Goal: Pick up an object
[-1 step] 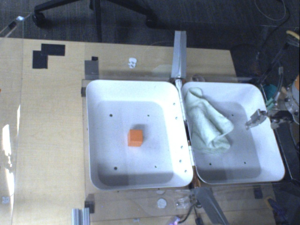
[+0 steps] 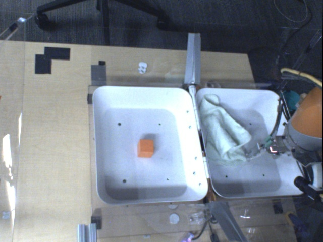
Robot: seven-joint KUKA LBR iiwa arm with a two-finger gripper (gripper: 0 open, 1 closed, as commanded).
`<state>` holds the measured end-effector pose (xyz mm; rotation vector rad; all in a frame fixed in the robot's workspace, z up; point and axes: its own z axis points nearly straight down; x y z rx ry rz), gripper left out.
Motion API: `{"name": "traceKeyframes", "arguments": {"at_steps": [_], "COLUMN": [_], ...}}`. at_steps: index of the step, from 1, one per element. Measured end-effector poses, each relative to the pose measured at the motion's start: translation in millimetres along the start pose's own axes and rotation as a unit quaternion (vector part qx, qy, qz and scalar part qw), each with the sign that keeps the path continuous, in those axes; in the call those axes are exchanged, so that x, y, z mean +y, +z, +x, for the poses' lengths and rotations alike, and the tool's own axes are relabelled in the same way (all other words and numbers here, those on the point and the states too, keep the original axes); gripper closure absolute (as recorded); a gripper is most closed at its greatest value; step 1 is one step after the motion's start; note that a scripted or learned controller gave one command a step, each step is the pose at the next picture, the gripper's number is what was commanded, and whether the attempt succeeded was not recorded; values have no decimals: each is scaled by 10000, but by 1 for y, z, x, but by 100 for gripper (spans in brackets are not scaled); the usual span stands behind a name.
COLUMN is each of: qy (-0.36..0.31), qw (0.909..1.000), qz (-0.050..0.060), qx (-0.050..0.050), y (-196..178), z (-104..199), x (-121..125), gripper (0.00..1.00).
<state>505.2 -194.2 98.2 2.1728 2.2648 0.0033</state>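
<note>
One cube [image 2: 146, 148], clear of walls.

The arm [image 2: 308, 122] reaches in from the right edge of the camera view, its orange band showing as a rounded bulge above the grey wrist. The wrist is bent low and points leftward. At its tip the gripper [image 2: 256, 150] sits low, with dark cabling looping up from it toward the arm. The tip is small and partly blurred, so the set of its jaws cannot be made out.
</note>
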Motion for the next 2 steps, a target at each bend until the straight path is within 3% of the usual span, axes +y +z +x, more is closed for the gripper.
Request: {"name": "traceKeyframes", "arguments": {"at_steps": [1, 2], "qy": [-5, 335], "qw": [10000, 9994], "qz": [-28, -5], "qx": [-7, -2], "y": [-11, -102], "z": [0, 29], "x": [2, 55], "gripper": [100, 100]}}
